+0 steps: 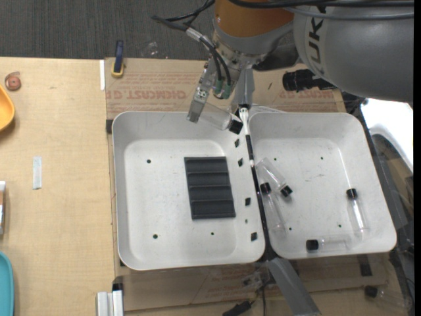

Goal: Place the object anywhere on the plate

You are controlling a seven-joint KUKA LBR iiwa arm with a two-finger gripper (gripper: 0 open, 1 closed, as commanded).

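Gripper [214, 104] clamps a clear tube [220, 117], long axis slanting; black ridged plate [209, 187] lies straight below, toward the camera, near

Two bins side by side on the bench: left bin [131, 176], right bin [368, 176], rims touching at the middle. Ridged plate [209, 187] lies flat in the left bin, near its centre. Right bin holds several tubes: two [271, 176] near its left wall, one [355, 210] by the right wall, one [327, 243] along the front edge. Gripper [212, 103] hangs over the left bin's back rim, behind the plate, with a tube-like piece [216, 116] at its tip.
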